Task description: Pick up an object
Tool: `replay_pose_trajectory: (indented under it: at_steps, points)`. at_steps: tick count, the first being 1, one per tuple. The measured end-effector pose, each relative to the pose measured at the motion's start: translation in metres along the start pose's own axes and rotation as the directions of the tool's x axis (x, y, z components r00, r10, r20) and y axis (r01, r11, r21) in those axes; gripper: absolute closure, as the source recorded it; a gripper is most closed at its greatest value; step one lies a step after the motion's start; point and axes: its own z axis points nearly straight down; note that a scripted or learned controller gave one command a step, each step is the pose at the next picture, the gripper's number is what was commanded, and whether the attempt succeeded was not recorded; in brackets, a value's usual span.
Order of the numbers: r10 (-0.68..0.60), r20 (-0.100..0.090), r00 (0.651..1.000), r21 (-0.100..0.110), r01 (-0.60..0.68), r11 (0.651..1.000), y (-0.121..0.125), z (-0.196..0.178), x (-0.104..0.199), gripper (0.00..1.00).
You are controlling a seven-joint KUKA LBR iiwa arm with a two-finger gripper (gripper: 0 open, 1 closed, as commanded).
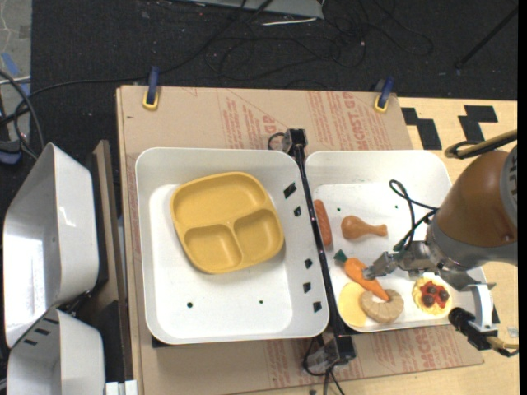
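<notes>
The right bin (370, 171) holds several toy foods. An orange carrot (360, 273) with a green tip lies near its middle. A red sausage (323, 222) lies along the left wall, with a brown drumstick (362, 229) beside it. A tan round biscuit (380, 306) rests on a pale yellow slice (351, 303) at the front. A small tart with red topping (431, 295) sits at the front right. My gripper (382, 267) is low in this bin, right at the carrot's right end and just above the biscuit.
The left bin (156, 245) holds a yellow three-compartment plate (226, 220). The grey arm with its orange band (482, 208) covers the right bin's right side. A black cable (403, 197) loops over that bin. A divider with black clips (311, 237) separates the bins.
</notes>
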Motion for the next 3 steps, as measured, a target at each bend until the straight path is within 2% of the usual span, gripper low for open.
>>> replay_pose_trajectory:
  at_steps: [1,3]
  points:
    - [0.000,-0.001,1.000,0.000,0.000,1.000,0.000,-0.011,0.000,1.00]
    - [-0.010,-0.003,1.000,0.004,0.010,1.000,0.004,-0.111,0.012,1.00]
